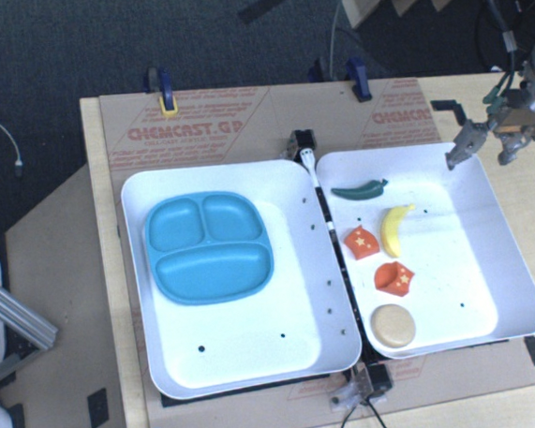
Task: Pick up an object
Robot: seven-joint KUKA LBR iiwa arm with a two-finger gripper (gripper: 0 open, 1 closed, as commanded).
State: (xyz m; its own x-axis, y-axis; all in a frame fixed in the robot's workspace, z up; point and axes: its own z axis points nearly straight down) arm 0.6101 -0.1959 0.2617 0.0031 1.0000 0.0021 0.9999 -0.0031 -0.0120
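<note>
The right bin [495, 233] holds a dark green pepper [360, 189], a yellow banana [396, 227], two red pieces with yellow marks [361, 242] [395, 278], and a tan round disc [392, 324]. My gripper [483, 148] hangs at the bin's far right corner, above its rim, with its two fingers spread apart and nothing between them. It is well to the right of the pepper and banana.
The left bin [168, 350] bears a blue divided plate [210, 246]. Blue clamps [163, 88] [359, 78] grip the far edge of the cardboard-topped bench. Cables run along the divider between the bins.
</note>
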